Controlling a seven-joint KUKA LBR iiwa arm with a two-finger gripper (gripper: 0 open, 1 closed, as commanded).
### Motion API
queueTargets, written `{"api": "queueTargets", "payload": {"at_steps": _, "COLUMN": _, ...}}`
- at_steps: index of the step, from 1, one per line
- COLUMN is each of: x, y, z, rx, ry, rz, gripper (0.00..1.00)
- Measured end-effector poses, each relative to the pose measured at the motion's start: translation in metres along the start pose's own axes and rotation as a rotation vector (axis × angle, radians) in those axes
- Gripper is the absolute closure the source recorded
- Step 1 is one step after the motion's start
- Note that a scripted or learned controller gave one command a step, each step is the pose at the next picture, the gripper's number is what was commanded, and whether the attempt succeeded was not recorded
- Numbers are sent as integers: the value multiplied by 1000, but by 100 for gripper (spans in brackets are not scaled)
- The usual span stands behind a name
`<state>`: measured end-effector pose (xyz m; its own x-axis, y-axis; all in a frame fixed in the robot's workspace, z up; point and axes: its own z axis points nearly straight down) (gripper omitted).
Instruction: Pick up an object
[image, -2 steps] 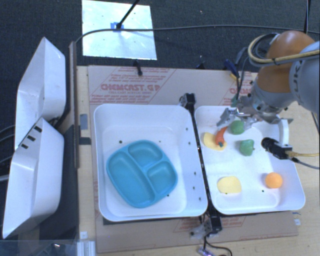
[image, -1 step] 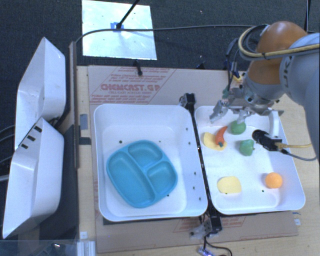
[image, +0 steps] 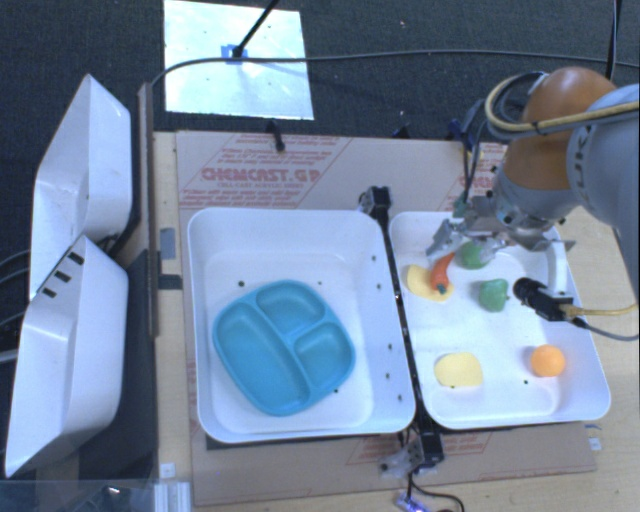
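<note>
My jaws hover over the right bin (image: 590, 400), their spread hidden from me.
A carrot (image: 441, 270) lies just beside them; the blue plate (image: 284, 346) sits in the bin left of it.

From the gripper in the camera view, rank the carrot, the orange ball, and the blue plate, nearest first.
From the gripper:
1. Carrot, just below it in the right bin.
2. Orange ball, right bin's near right corner.
3. Blue plate, left bin.
</note>
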<state>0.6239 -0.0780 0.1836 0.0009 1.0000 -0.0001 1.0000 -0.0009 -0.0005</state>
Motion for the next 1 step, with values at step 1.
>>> {"api": "queueTargets", "payload": {"at_steps": 1, "x": -20, "y": -21, "z": 64, "rx": 4, "ry": 0, "rz": 1, "gripper": 0}}
